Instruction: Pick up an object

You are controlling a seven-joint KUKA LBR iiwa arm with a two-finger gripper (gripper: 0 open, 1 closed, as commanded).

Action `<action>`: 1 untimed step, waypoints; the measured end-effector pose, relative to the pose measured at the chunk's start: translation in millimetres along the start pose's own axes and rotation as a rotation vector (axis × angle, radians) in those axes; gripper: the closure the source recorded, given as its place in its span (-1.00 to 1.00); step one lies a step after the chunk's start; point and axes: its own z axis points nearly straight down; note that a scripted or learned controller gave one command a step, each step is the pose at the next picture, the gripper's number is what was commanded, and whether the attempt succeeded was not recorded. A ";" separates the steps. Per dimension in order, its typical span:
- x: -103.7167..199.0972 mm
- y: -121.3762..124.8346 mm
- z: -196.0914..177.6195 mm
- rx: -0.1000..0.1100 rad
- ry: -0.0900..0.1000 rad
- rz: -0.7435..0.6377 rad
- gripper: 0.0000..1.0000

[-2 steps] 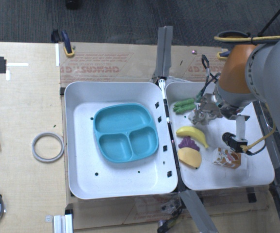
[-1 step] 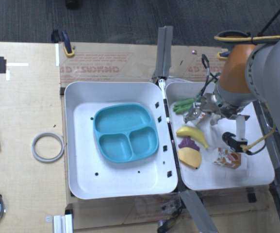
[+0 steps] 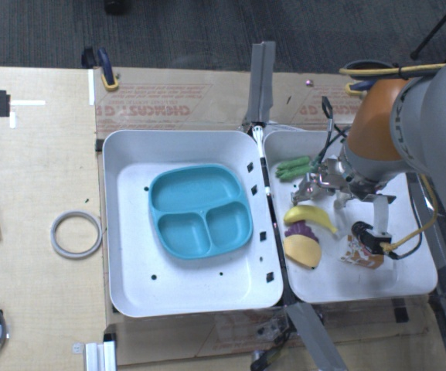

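Pale wood is making up the bench (image 3: 37, 300), and the two white bins are sitting on it side by side. The left bin (image 3: 130, 269) is holding a blue divided tray (image 3: 201, 211); the right bin (image 3: 408, 280) is carrying the loose objects. The grey arm (image 3: 431, 122) with its orange band (image 3: 377, 118) is reaching in over the right bin from the far side of the frame.

Below the band the gripper (image 3: 323, 185) is hanging low over the bin's upper middle. Whether the claw is released or clenched cannot be told here: the metal parts are blurring together against the white floor, and nothing is visibly sitting between them.

The nearest candidate, I judge, is the yellow banana (image 3: 312, 217), lying just beside and below the claw, toward the camera and slightly left. Its long axis is running roughly left to right across the bin with a gentle curve. A purple item (image 3: 301, 231) is touching its underside, and a yellow-tan piece (image 3: 303, 252) is lying just beyond that. A green vegetable (image 3: 294, 168) is lying to the claw's left near the bin's wall. A small brown-and-white packet (image 3: 362, 252) is resting to the right, under a black cable end.

A grasp on the banana would call for a short move toward the camera and closing across its narrow width.
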 end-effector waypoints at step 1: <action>-0.7 -29.6 -0.1 0.000 0.001 -0.118 -1.00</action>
